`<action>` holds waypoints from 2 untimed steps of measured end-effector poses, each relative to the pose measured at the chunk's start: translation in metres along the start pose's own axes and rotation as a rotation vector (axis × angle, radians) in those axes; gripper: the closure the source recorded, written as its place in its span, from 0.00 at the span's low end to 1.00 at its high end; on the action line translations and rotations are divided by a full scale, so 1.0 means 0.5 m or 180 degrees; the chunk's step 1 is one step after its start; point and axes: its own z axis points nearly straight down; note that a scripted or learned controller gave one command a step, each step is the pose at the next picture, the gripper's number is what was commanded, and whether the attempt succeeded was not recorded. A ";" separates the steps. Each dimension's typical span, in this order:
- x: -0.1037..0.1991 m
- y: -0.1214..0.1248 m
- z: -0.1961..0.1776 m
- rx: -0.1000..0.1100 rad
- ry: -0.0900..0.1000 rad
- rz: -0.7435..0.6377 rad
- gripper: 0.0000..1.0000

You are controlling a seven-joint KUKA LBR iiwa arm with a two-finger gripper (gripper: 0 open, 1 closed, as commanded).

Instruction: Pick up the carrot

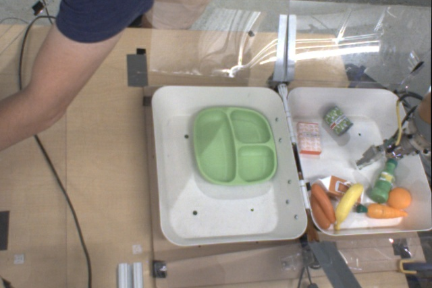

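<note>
The gripper [373, 157] hangs open over the right bin [361, 104], holding nothing. The carrot [385, 212] lies near the bin's front edge beside a banana [348, 203].

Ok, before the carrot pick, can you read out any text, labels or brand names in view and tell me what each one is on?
No text can be read in this view.
Small red-and-white box in the right bin: printed pattern, too blurred to read.
Green can: label too small to read.
Green bottle: label blurred.
Orange-and-white carton beside the banana: print unreadable.
Green divided plate, carrot: no markings seen.
</note>
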 end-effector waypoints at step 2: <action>0.080 0.027 0.001 -0.0001 0.0003 -0.1582 0.00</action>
